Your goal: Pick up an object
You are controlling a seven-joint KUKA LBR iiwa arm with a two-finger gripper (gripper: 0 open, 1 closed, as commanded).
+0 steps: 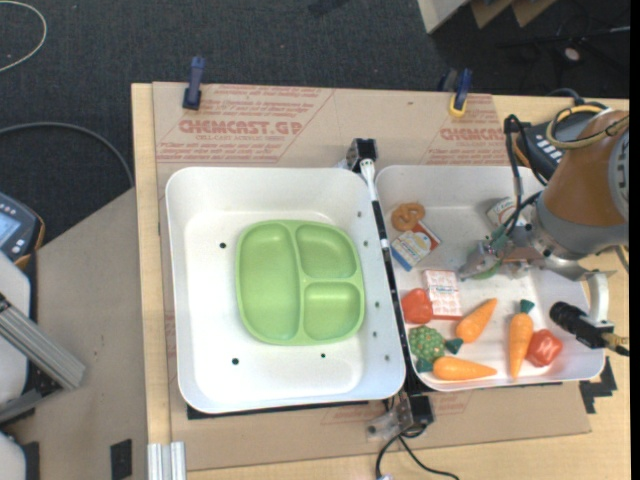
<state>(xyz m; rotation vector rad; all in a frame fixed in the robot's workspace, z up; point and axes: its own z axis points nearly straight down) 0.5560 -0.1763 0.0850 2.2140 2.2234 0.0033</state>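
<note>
Gripper, grip state unreadable, hovers in right bin; cardboard-topped bench on dark carpet; arm enters from three o'clock.

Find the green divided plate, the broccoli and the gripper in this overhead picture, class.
green divided plate (262, 283): camera view, on its large left compartment.
broccoli (426, 343): camera view, on its green head.
gripper (480, 264): camera view, at the fingertips above the right bin.

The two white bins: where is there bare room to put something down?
The left bin has a bare white floor all round the green divided plate, widest along its left and front walls. The right bin is crowded: carrots, tomato, packets and the gripper fill its middle and front. Its far left corner beyond the cookie is bare.
</note>
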